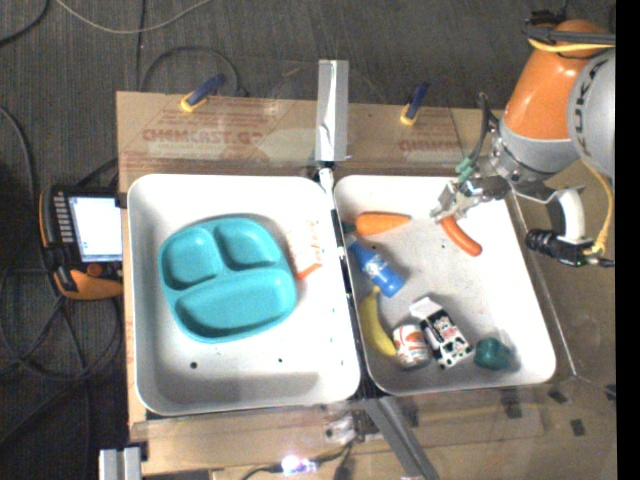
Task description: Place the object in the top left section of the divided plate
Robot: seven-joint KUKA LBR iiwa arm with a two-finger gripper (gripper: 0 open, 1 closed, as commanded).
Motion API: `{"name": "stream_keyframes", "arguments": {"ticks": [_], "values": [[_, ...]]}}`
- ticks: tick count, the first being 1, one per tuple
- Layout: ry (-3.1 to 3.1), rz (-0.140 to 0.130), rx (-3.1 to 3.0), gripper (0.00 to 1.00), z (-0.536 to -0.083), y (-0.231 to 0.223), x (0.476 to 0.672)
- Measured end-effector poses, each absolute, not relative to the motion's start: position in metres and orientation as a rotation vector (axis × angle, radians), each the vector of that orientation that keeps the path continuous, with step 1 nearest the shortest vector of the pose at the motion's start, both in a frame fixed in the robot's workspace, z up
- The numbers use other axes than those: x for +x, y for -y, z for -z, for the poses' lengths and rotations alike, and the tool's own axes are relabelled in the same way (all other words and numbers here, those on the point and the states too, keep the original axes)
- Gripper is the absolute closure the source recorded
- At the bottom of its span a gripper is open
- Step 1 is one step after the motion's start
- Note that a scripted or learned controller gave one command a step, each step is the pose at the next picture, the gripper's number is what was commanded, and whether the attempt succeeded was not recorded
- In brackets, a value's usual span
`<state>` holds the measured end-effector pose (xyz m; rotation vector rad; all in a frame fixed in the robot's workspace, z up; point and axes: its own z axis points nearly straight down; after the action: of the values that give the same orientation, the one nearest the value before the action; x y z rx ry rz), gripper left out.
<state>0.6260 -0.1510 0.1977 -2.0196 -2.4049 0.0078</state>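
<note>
A teal divided plate [232, 278] lies in the left bin [160, 368]. It has two small sections at the back and one large section in front, and all are bare. My gripper [452, 204] hangs over the back of the right bin [530, 298], just above the upper end of a small orange-red sausage [464, 237]. Left of it lies an orange carrot [381, 223]. Nothing shows as lifted off the bin floor.
The right bin also holds a blue bottle [378, 270], a yellow banana [375, 326], a small can [409, 344], a black-and-white toy car [442, 332] and a teal lump [491, 354]. An orange-and-white piece [308, 252] lies by the plate's right edge. A divider post [331, 118] stands between the bins.
</note>
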Motion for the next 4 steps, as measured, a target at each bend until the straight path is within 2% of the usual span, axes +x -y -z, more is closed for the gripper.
{"name": "stream_keyframes", "arguments": {"ticks": [1,2,3,4], "values": [[2.529,-0.004,-1.857,1.00,-0.238,0.062,0.562],[2.379,-0.006,-2.046,1.00,-0.219,0.013,0.558],[2.617,-0.007,-1.730,1.00,-0.212,-0.041,0.563],[2.710,-0.009,-1.584,1.00,-0.209,-0.074,0.632]]}}
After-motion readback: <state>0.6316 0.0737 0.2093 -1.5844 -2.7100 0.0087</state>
